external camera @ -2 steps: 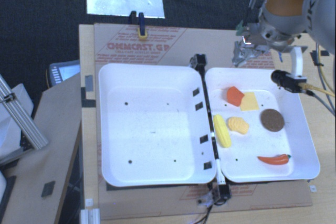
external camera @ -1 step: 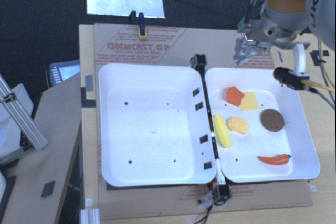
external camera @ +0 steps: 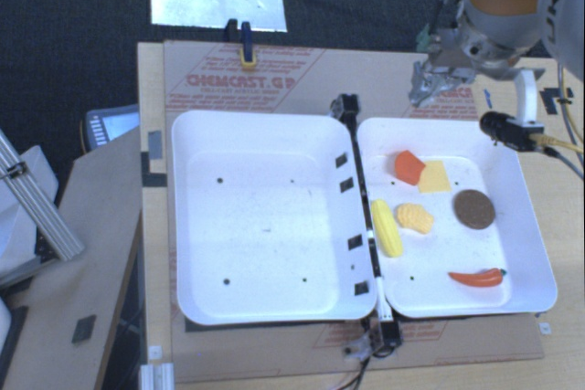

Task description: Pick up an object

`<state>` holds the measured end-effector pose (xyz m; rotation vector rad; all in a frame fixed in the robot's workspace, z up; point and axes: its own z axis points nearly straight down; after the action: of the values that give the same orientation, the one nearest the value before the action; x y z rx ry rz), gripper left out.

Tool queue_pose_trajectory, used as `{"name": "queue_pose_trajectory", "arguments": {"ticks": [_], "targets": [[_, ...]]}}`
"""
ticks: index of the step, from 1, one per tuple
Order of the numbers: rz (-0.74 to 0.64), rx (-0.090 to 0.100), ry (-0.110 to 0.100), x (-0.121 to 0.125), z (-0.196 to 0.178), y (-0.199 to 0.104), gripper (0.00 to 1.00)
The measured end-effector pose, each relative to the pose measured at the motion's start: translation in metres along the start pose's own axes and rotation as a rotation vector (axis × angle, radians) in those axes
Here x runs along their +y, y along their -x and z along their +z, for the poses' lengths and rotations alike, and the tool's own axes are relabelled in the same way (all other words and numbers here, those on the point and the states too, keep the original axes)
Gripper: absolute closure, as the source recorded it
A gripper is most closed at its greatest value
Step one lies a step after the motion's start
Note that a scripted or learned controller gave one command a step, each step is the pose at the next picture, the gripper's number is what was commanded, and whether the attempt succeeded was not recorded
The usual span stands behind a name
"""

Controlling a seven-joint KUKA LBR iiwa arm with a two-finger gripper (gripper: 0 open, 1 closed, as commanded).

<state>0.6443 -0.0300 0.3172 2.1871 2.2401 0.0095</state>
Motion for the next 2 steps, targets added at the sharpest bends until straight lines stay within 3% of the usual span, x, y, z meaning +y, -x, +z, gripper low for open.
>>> {"name": "queue_pose_trajectory", "arguments": {"ticks": [2], "targets": [[-0.014, -0.002, 0.006, 0.002, -0.022, 0.000, 1.00]]}}
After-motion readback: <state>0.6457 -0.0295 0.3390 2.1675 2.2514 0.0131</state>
